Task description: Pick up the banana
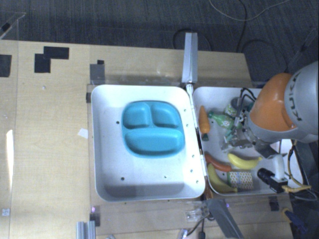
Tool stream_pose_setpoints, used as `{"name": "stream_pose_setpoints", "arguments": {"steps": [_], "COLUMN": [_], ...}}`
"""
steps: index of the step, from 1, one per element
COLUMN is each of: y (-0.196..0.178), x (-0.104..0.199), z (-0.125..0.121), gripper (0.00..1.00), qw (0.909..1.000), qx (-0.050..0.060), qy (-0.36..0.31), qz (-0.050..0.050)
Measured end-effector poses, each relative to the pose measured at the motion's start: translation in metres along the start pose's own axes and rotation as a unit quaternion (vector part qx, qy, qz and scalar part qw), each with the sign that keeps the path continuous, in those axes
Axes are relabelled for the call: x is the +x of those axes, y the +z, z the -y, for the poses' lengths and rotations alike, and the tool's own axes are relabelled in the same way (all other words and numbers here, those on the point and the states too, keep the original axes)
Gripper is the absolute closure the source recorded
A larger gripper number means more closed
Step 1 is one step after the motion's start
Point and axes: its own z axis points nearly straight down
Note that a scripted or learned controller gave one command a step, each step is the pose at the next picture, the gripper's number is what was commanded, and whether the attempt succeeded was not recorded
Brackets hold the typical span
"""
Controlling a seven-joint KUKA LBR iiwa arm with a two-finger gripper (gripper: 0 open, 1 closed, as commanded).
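yellow banana (243, 160) lay lengthwise left-to-right at lower right; my pincer (235, 139) hovered just above, its grip impossible to tell.

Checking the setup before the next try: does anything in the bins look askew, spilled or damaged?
Nothing looks spilled or broken. The blue tray sits slightly askew in the left bin. The right bin is crowded: bananas, a carrot and other items lie jumbled under the gripper.
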Motion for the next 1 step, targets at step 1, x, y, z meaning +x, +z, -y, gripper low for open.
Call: {"name": "stream_pose_setpoints", "arguments": {"steps": [1], "y": [0.0000], "x": [0.0000], "z": [0.0001], "gripper": [0.00], "qw": [1.0000], "qx": [0.000], "qy": [0.000], "qz": [0.000]}}
